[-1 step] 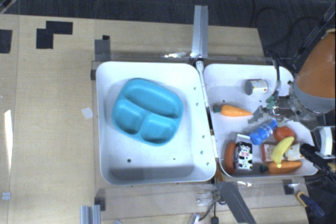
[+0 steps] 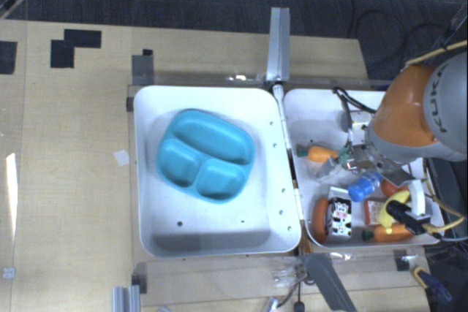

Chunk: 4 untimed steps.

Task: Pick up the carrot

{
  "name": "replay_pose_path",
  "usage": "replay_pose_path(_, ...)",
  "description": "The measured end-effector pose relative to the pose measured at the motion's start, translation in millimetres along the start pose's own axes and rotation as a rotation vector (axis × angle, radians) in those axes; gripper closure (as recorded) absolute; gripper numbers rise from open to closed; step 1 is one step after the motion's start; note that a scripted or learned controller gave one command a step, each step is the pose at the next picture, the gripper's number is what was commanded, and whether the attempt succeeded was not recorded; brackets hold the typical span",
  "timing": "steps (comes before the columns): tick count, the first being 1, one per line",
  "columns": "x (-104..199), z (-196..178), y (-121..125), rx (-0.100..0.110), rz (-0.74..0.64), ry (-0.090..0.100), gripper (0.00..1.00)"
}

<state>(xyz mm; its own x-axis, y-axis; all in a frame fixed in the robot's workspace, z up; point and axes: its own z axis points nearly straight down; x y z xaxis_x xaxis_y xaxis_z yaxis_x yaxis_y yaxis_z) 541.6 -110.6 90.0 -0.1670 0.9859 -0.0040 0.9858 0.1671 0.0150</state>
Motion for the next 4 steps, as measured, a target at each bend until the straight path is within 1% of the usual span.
replay_pose_path(1, -49.1, -71.2, 1.2, 0.008, -0.093, 0.002, 0.0)
replay_pose_path(2, 9.4, 0.9, 47.7, 0.002, -0.22, 0.001, 0.0)
replay_pose_path(3, 11.3, -10.5, 50.4, -0.004, -0.222, 0.001, 1.0)
replay_pose_path(4, 43.3, -95.7, 54.9, 0.008, -0.109, 0.003, 1.0)
